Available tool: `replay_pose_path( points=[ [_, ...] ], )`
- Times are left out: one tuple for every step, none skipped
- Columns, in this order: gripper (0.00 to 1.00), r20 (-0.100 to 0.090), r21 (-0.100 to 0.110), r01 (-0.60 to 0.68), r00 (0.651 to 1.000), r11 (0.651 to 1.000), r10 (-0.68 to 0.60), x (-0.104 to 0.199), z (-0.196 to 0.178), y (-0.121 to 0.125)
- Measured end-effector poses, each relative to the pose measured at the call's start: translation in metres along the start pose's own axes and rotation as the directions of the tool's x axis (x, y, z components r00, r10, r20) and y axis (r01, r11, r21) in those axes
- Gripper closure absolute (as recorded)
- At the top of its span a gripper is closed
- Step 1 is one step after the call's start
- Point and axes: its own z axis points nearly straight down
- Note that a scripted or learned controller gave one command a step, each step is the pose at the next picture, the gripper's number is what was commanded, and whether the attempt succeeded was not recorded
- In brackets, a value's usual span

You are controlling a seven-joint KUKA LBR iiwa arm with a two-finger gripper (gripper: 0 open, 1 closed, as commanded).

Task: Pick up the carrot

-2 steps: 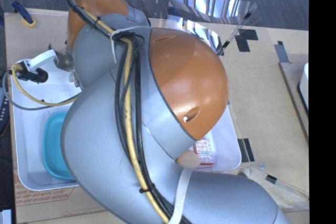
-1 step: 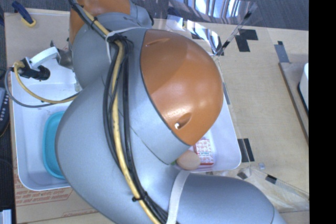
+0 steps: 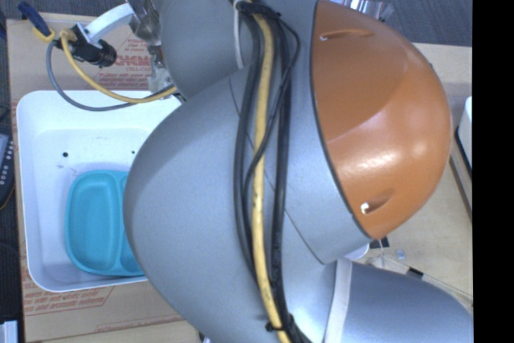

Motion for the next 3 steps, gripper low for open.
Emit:
replay_pose_path(
  points=[
    [1.0,0.013,0.005,0.15,0.989,0.989,-0.15,-0.051,0.013,0.068],
    [0.0,0.013,0.007,0.154,0.988,0.988,-0.154,-0.05,0.013,0.065],
    [0.0,0.015,0.003,-0.083,0.996,0.997,0.083,-0.088,0.037,0.079]
  ],
)
